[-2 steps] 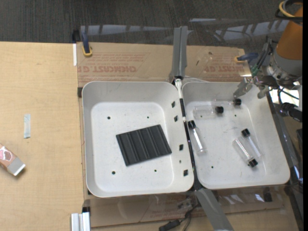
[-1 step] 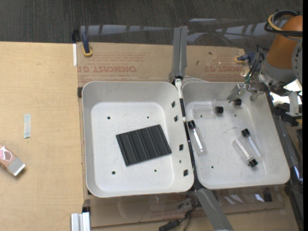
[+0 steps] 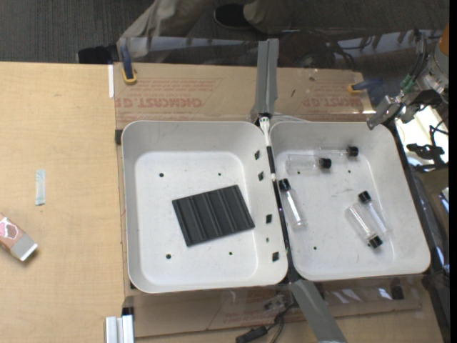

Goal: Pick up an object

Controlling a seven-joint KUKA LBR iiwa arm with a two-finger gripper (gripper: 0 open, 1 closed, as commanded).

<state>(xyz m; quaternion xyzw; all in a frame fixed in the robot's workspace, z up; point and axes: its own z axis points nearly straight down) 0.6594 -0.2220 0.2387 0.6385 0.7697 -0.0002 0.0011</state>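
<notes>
Gripper [image 3: 391, 110] hangs off the right bin's [image 3: 400, 259] top-right corner, can't tell its state, clear tubes [image 3: 365, 222] lying inside.

Dark grey carpet floor [image 3: 57, 13] beyond a pale wooden bench top [image 3: 57, 141]

Single fixed camera, mounted above tabletop [image 3: 57, 134], looking down at slant. Far enough back to take in both white bins whole: left bin [image 3: 143, 263] and right bin [image 3: 407, 256] side by side across middle and right of frame, divider post [image 3: 268, 70] rising between them. Top of frame reaches past cardboard sheet [image 3: 186, 95] to dark carpet [image 3: 50, 13] beyond. Arm [image 3: 432, 70] enters at upper right corner. No second view.
</notes>
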